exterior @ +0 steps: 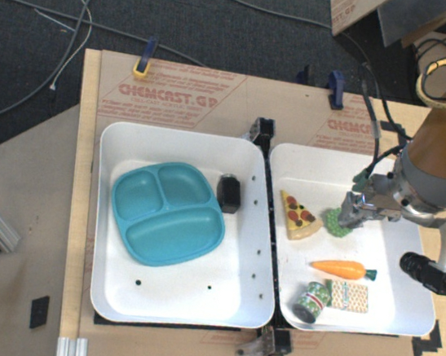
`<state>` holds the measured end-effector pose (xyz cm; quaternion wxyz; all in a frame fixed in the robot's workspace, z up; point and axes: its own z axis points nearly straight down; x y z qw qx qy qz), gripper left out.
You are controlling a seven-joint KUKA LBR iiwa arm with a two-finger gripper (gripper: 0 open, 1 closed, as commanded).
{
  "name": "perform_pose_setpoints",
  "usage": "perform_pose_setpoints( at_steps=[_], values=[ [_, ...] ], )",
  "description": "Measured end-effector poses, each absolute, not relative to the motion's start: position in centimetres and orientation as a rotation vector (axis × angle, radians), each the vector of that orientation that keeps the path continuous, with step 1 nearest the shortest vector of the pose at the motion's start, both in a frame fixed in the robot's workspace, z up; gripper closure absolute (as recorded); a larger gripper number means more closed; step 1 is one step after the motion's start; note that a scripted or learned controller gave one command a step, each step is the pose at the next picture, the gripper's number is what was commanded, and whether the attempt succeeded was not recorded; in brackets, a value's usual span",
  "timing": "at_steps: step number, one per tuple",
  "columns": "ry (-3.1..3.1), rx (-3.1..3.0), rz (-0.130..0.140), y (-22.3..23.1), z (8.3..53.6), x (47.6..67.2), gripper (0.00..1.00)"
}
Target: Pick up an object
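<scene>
In the right bin (400,321) lie a toy pizza slice (297,216), a green leafy toy (336,223), an orange carrot (341,269), a green and white can (312,300) and a patterned packet (349,297). My gripper (353,214) reaches down from the right and its tips sit right at the green leafy toy, touching or just above it. The fingers' spacing is not clear from this angle.
The left bin (110,281) holds a teal divided plate (169,212) and a small black object (229,193) beside it. A black clamp (262,129) sits at the far end of the divider between the bins. The arm's grey body and a black fitting (432,272) overhang the right bin's right side.
</scene>
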<state>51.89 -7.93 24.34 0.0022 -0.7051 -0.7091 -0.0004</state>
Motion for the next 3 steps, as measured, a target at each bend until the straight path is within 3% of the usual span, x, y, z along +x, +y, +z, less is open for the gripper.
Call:
perform_pose_setpoints(
  at_steps=[3],
  values=[
    [-2.223, -2.214, 0.002, 9.0, 23.2, 49.6, 1.00]
  ],
)
